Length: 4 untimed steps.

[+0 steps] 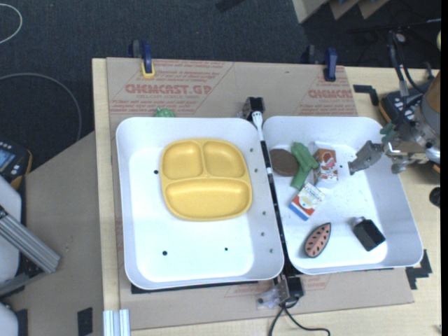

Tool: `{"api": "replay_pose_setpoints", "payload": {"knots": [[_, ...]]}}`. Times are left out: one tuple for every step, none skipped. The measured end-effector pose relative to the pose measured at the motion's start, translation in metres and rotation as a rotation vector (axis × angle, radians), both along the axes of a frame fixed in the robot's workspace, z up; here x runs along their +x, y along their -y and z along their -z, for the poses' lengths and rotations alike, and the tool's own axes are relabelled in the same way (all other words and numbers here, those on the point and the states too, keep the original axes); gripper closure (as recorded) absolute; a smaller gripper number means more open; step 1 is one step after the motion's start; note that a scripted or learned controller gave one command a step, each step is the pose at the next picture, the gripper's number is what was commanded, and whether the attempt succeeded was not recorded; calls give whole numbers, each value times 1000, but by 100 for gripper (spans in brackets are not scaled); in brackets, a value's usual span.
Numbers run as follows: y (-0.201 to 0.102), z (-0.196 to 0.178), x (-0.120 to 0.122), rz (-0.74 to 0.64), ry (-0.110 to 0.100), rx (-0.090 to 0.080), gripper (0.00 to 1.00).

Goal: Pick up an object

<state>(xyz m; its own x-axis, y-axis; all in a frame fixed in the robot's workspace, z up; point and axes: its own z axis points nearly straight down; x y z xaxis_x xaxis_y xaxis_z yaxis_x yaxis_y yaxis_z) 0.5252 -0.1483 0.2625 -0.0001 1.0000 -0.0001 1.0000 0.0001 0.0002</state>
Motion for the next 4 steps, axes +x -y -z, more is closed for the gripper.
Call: {"api": "replay_pose_setpoints", "payload": {"knots": [[-50, -16, -46, -3, -4, 3, 0], [-113, -105, -45, -9, 11, 1, 0], [-162, 86, -48, -2, -15, 2, 0], [-196, -18, -44, -6, 11, 3, 0]]}}
